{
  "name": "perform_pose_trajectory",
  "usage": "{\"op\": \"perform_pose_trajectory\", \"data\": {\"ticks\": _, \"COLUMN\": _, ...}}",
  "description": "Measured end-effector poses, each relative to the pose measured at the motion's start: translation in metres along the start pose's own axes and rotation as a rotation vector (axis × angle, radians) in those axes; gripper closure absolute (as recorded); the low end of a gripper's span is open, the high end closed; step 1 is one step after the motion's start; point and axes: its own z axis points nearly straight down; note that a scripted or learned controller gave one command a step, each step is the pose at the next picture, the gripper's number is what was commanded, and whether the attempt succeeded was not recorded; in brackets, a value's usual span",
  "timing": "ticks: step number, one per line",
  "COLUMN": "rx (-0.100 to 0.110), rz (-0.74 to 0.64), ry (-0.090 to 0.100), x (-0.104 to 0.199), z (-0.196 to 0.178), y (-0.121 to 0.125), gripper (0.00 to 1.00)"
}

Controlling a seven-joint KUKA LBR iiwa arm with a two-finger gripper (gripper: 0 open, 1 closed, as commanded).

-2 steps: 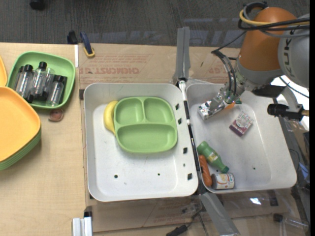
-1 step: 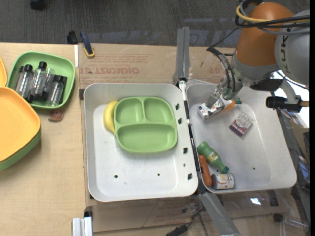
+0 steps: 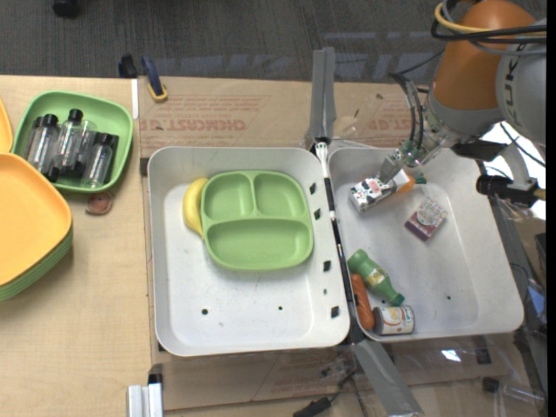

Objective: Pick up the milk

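The milk point(image 3: 373, 191) is a small white carton with an orange end, lying on its side near the back left of the right bin point(image 3: 486, 311). My gripper point(image 3: 408, 159) hangs just above and to the right of the carton's orange end, very close to it. Whether it touches the carton cannot be told from this view. The grey arm with its orange band point(image 3: 482, 42) reaches in from the upper right.
The right bin also holds a purple-and-white packet point(image 3: 426, 218), a green bottle point(image 3: 375, 276), an orange carrot-like piece point(image 3: 360, 301) and a can point(image 3: 395, 320). In the left bin point(image 3: 174, 320) are a green divided plate point(image 3: 256, 218) and a yellow item point(image 3: 193, 205).
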Motion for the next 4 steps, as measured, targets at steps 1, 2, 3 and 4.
{"op": "perform_pose_trajectory", "data": {"ticks": 1, "rx": 0.0, "rz": -0.142, "ry": 0.0, "x": 0.023, "z": -0.077, "y": 0.043, "gripper": 1.0}}
{"op": "perform_pose_trajectory", "data": {"ticks": 2, "rx": 0.002, "rz": -0.201, "ry": 0.003, "x": 0.085, "z": -0.011, "y": 0.018, "gripper": 1.0}}
{"op": "perform_pose_trajectory", "data": {"ticks": 3, "rx": 0.0, "rz": 0.111, "ry": 0.0, "x": 0.038, "z": -0.035, "y": 0.018, "gripper": 1.0}}
{"op": "perform_pose_trajectory", "data": {"ticks": 4, "rx": 0.003, "rz": 0.068, "ry": 0.003, "x": 0.064, "z": -0.01, "y": -0.07, "gripper": 1.0}}
